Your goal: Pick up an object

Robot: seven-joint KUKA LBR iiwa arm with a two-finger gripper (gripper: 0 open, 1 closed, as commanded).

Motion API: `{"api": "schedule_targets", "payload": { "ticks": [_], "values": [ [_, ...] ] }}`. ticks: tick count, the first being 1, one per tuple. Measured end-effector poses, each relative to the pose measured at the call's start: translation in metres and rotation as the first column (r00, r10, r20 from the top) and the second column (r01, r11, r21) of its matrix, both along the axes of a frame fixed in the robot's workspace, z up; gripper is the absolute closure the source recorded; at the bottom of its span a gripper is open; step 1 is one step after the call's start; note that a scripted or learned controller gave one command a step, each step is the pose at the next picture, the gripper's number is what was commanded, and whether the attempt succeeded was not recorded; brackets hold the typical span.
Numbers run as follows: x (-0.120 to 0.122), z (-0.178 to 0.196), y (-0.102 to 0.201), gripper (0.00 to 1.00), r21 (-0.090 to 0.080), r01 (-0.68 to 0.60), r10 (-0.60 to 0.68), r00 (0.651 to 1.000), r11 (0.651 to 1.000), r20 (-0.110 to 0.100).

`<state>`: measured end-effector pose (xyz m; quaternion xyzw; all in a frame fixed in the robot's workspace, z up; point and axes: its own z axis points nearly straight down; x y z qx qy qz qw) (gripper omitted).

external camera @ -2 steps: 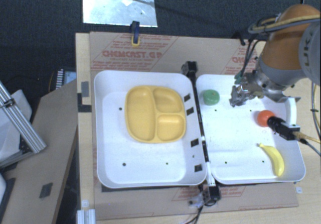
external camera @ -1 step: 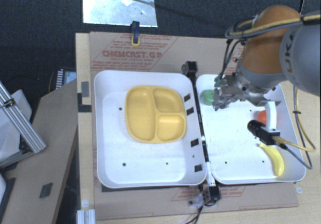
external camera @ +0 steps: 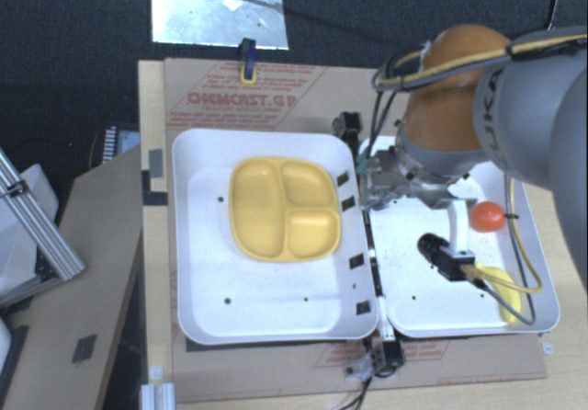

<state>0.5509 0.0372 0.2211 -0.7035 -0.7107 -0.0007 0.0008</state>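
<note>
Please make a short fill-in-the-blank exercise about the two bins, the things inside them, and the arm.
1. The yellow tray in the left bin has ____ compartments.
2. The orange ball lies in the ____ bin.
3. The band above the arm's wrist is ____.

Missing words: three; right; orange

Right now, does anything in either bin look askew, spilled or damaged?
Nothing stands out. The yellow divided plate lies flat in the left bin, slightly rotated against the bin's edges. In the right bin an orange ball and a yellow piece rest near the far-right side, unspilled.
</note>
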Motion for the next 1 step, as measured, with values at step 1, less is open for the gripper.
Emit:
{"api": "schedule_targets", "payload": {
  "ticks": [1],
  "values": [
    [-0.006, 0.0041, 0.0547, 1.0, 0.0, -0.001, 0.001, 1.0, 1.0, 0.001]
  ]
}}
